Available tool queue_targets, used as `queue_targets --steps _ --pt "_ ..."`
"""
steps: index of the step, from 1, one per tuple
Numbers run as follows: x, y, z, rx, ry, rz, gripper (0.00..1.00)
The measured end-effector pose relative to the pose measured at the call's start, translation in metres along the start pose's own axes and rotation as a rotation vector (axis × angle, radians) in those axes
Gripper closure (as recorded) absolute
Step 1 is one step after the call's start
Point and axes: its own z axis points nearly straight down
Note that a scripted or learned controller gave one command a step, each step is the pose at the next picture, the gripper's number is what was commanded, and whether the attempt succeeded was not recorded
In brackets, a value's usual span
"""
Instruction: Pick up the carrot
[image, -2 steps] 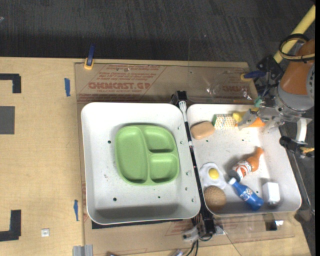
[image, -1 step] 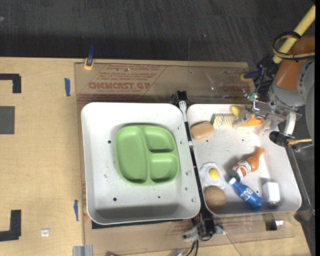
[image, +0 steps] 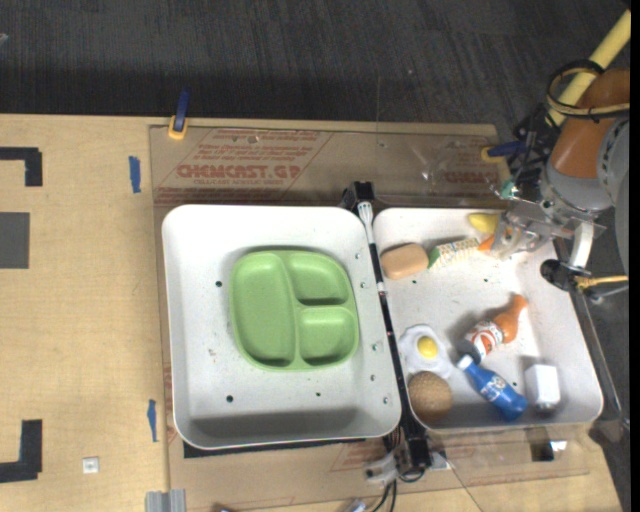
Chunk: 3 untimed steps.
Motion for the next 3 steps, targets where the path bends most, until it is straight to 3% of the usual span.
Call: queue_targets --steps 1,2,3 --pt "0.005 -0.001 0.001 0.005 0.009 -0.002 0.0" --pt "0.004 0.0 -0.01 -0.001 0.004 -0.006 1.0" --pt "0.004 -0.001 -0.009 0.005 0.001 -0.006 0.0"
